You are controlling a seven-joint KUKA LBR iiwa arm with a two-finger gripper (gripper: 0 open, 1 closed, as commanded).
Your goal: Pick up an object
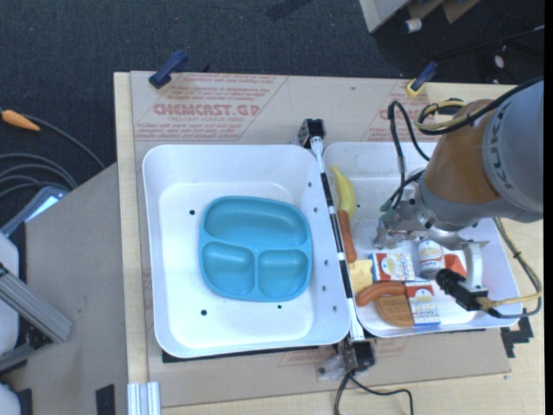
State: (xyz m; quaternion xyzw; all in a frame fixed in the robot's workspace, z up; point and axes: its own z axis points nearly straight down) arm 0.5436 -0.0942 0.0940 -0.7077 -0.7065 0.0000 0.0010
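My gripper [395, 233] is low in the right bin [367, 158], under the grey arm with its orange band [462, 169]. Just below it lie a red and white carton [393, 265] and a small white jar [429, 254]. A yellow banana [344, 190] and a thin orange stick [346, 234] lie along that bin's left wall. Toward the front are a yellow cheese wedge [359, 274], a red sausage [372, 293], a brown round biscuit [395, 310] and a red and white box [422, 306]. The arm hides the bin's right part.
The left bin [164, 232] holds a blue divided plate [256, 248]. A black-clamped rim [327, 199] separates the two bins. Blue clamps [168, 68] sit at the bench's back edge, and cables run along the floor at far left.
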